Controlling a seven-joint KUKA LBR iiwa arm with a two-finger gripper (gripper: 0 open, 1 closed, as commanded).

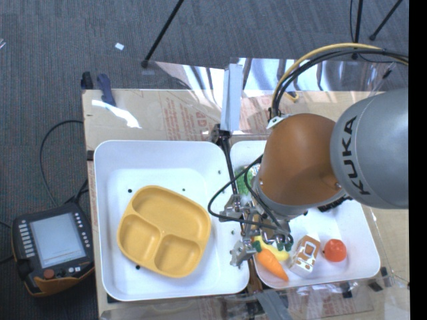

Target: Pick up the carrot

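Observation:
The carrot, orange with a green top, lies slantwise in the front left corner of the right bin. My gripper hangs low over the divider between the two bins, right beside the carrot's green end. The big orange-brown wrist and grey arm cover the middle of the right bin. I cannot make out whether the carrot's top sits inside the gripper or just next to it.
A yellow compartment plate lies in the left bin. In the right bin, a small white and orange toy and a red ball sit right of the carrot. Something green shows partly under the wrist.

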